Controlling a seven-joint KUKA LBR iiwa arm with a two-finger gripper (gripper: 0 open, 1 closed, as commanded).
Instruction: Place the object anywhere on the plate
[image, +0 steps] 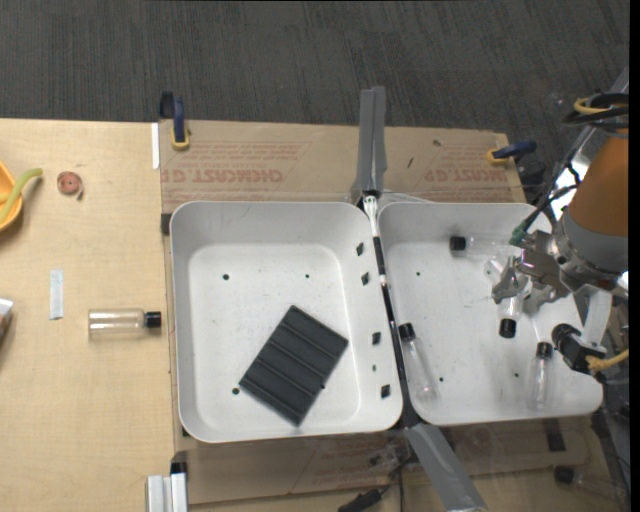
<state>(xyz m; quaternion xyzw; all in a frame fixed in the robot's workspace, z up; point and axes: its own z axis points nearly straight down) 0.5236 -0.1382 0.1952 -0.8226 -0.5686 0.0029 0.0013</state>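
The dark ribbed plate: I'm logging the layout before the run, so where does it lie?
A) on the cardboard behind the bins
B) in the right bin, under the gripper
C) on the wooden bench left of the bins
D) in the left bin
D: the dark ribbed plate lies tilted on the floor of the left bin, while the gripper is over the right bin.

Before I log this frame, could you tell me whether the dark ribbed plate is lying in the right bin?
No, the dark ribbed plate lies in the left bin.
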